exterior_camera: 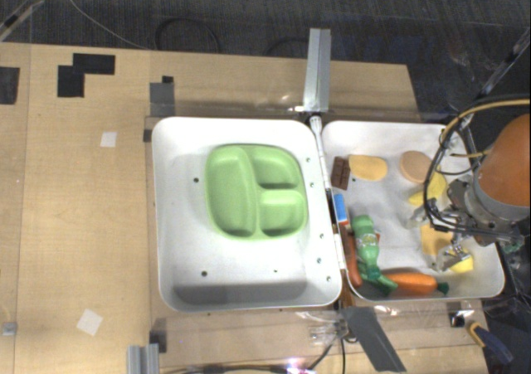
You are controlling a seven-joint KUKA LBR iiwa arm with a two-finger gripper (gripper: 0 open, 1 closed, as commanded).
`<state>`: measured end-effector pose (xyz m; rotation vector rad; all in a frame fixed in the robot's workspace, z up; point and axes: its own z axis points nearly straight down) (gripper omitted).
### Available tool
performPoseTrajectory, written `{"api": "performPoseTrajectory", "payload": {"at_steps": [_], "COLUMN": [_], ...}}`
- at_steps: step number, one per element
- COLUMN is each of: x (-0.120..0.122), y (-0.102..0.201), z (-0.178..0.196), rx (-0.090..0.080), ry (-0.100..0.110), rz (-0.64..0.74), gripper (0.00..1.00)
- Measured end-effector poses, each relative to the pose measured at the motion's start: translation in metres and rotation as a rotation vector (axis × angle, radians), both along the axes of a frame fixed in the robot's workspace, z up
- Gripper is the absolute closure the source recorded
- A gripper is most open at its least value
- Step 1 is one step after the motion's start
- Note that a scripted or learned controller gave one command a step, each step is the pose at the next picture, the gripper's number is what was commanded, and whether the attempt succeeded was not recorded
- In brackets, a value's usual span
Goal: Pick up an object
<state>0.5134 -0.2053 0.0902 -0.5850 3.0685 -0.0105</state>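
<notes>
- The worktop (pixel 75 223) is pale wood, with two white bins side by side on it.
- The left bin (pixel 178 223) holds a green tray (pixel 253 190) with three compartments; it lies a little far of the bin's middle.
- At the left wall of the right bin (pixel 390 144) lie a brown block (pixel 340 171) and, nearer, a blue bar (pixel 339 208).
- A green toy (pixel 363 231) lies near the blue bar, and a second green piece (pixel 377 279) lies at the near wall.
- A carrot (pixel 412 283) lies along the near wall, touching that green piece.
- Far in this bin lie a yellow oval (pixel 368 168) and, to its right, a tan round piece (pixel 415 167), close but apart.
- Yellow pieces (pixel 433 240) lie at the right side, just beside the gripper.
- The gripper (pixel 452 252) is low in the right bin, under the orange band (pixel 508 169) and cables.
- If its fingers are open or closed, I cannot tell; the wrist and cables hide them.
</notes>
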Motion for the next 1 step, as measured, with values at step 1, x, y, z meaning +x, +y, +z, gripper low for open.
{"api": "performPoseTrajectory", "payload": {"at_steps": [1], "x": [-0.0112], "y": [0.0872], "z": [0.0013], "rx": [0.002], "ry": [-0.004], "rz": [-0.065], "gripper": [0.00]}}
